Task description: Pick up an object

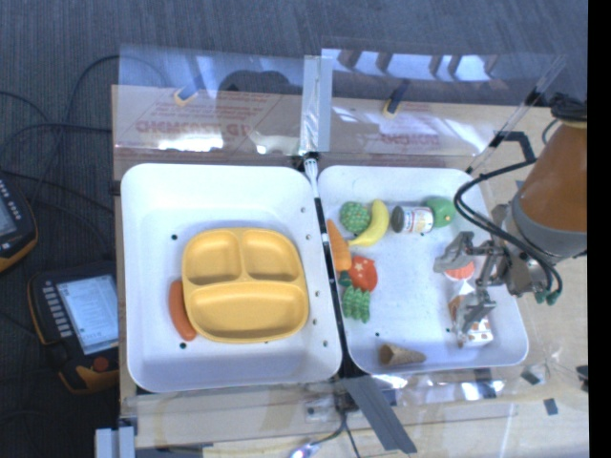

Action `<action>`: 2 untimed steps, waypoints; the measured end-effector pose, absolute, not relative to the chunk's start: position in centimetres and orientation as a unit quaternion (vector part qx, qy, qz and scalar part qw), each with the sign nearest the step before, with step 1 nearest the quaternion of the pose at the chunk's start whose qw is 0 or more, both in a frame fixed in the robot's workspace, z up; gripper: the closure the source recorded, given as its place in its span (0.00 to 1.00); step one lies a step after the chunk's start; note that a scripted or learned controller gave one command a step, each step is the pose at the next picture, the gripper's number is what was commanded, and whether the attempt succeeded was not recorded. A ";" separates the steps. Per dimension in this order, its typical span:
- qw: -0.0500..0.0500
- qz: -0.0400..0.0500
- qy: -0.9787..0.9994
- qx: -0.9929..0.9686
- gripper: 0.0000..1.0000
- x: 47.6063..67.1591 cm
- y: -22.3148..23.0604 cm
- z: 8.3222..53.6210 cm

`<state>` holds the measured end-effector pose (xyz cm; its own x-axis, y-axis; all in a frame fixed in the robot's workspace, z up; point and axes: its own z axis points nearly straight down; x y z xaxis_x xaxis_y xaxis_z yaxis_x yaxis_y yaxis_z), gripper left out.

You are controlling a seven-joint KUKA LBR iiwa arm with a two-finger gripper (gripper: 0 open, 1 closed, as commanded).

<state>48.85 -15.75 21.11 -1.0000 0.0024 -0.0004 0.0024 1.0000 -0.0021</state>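
My gripper (pixel 465 289) hangs low over the right side of the right bin (pixel 420 181), at the end of the grey arm with the orange band (pixel 561 184). A small red and white thing (pixel 461 269) shows right at the gripper, and I cannot tell whether it is held. To the left lie a yellow banana (pixel 375 225), a green broccoli piece (pixel 354 216), a small jar (pixel 413 219), a green ball (pixel 441 210), an orange carrot (pixel 339 246), a red tomato (pixel 363 273), green grapes (pixel 355 303) and a brown cone (pixel 401 355).
The left bin (pixel 153 198) holds a yellow divided plate (pixel 246 284) with a reddish sausage (pixel 179 311) beside its left edge. Black cables (pixel 487 203) loop off the arm above the right bin. Devices (pixel 76 313) lie on the floor at left.
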 end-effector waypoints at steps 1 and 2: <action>0.000 -0.001 0.998 -0.067 0.00 59.8 -15.6 10.7; 0.007 -0.002 0.997 -0.071 0.00 64.6 -9.9 9.1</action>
